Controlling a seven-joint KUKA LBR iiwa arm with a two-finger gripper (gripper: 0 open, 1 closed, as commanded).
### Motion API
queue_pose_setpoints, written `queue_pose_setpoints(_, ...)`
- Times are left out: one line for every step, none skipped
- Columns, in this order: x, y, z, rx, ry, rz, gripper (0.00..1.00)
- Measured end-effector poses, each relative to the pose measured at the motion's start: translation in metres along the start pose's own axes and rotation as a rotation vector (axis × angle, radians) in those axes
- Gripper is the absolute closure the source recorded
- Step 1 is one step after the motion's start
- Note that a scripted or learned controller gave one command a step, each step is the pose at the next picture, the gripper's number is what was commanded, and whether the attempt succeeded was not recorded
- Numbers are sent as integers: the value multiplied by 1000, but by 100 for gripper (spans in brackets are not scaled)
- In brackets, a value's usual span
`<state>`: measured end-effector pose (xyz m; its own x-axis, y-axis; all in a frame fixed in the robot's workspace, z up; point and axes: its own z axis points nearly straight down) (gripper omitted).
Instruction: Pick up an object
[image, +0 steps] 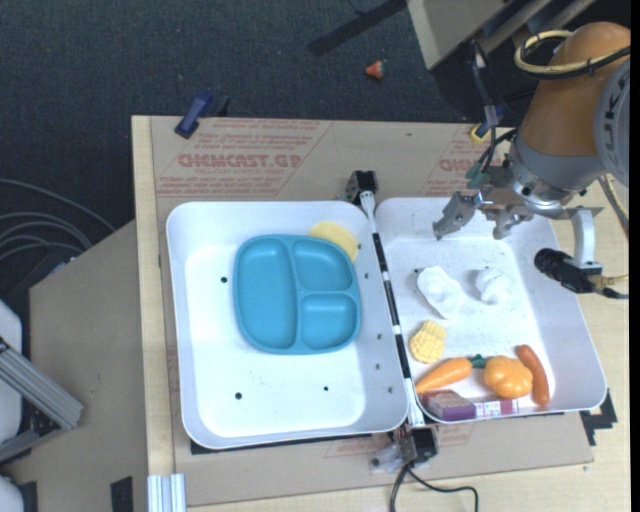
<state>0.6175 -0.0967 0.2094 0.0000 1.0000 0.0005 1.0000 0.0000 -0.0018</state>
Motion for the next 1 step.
queue_pose_setpoints(-6,-8,125,-1,0,0,0)
